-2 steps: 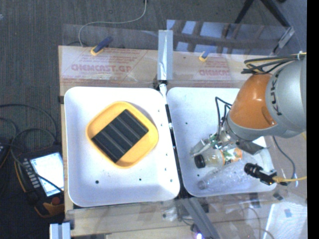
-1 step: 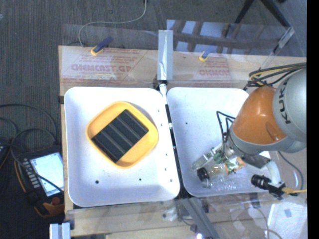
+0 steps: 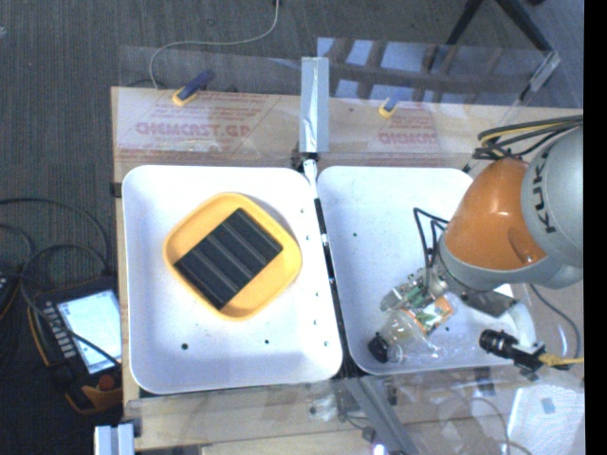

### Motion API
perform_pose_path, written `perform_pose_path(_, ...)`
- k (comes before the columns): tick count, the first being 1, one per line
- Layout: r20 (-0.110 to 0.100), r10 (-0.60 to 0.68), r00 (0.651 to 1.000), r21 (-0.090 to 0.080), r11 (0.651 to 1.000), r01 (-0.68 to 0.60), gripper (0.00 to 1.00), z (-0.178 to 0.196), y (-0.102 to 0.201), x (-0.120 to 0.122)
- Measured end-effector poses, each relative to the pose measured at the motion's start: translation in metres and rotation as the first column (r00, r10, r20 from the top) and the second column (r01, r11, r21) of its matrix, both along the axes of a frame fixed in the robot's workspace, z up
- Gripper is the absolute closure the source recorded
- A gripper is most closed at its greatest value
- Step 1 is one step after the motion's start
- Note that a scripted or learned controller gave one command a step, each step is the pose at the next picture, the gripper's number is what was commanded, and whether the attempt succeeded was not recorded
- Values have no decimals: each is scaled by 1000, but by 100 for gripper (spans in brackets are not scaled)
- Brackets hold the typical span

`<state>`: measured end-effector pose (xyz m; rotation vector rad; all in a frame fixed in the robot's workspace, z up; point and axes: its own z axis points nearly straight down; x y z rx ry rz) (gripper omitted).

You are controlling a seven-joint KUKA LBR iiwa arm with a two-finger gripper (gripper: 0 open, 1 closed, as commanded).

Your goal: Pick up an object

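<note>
The arm reaches in from the right and its claw [image 3: 414,303] hangs low over the front of the right bin [image 3: 379,207], right on top of a small clear, crinkly object [image 3: 410,333] lying near that bin's front wall; whether the claw is released or clenched I cannot tell. The object sits directly beneath and slightly to the front of the claw, so the coming move looks like a short straight drop. The yellow dish with a black ribbed insert [image 3: 232,254] lies well apart in the left bin [image 3: 152,197].
</note>
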<state>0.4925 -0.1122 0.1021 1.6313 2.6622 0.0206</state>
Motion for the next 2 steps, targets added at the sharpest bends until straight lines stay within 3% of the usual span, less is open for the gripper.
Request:
perform_pose_path(1,-1,0,1000,1,1000,0,0,0,0,0)
perform_pose_path(2,-11,-249,968,8,968,249,0,-11,-60,-2)
